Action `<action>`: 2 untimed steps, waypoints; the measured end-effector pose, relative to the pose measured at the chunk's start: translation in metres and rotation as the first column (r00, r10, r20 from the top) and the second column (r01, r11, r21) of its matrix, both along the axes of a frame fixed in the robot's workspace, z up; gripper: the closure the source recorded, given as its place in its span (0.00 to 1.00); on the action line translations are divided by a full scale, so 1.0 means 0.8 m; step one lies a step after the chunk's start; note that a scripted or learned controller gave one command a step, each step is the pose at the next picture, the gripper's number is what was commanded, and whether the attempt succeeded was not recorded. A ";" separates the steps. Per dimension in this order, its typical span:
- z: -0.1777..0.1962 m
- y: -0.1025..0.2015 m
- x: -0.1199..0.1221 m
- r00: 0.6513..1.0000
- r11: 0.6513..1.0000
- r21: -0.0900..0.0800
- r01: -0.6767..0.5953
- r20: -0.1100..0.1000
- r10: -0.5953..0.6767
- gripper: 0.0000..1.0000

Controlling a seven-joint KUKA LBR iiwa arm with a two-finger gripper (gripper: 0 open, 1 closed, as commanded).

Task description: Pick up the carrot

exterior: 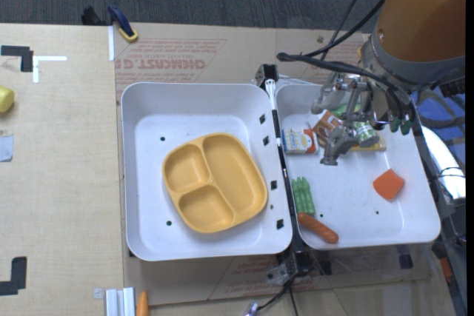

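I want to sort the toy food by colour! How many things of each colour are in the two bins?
Orange: 2, the carrot and the orange block
Green: 1, the green beans
Yellow: 1, the yellow plate
Mixed colours: 2, the small carton and the packet
Total: 6

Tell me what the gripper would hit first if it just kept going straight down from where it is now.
Probably the small packets under the gripper at the back of the right bin, though depth is hard to judge from this angle. The carrot lies well off that line, near the front left corner.
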State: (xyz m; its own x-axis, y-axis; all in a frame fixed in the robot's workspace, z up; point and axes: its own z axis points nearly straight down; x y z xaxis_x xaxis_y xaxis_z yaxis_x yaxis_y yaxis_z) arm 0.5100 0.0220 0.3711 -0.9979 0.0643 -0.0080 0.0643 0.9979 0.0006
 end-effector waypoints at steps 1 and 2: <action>0.014 0.095 -0.037 1.000 1.000 0.001 -0.022 0.000 0.022 0.00; -0.157 0.069 -0.038 0.989 0.989 0.000 -0.149 -0.005 0.149 0.00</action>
